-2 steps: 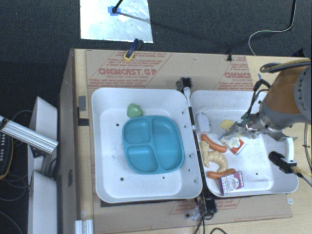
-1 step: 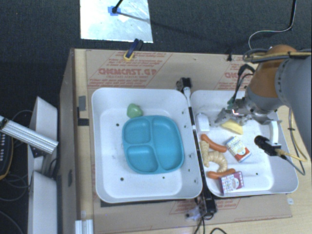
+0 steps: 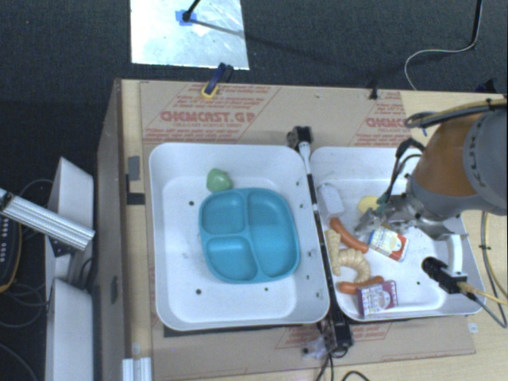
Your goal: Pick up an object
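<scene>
My gripper hangs low over the middle of the right bin, under the grey wrist with its orange band. It is just right of a small yellow object and just above a red-and-white carton. A red sausage lies to its lower left. Below that lie a tan pretzel-like piece, a second sausage and a purple box. Nothing shows between the fingers.
The left bin holds a blue divided plate with a green object at its upper left edge. A white scoop-like piece lies near the right bin's left wall. A ridge divides the two bins.
</scene>
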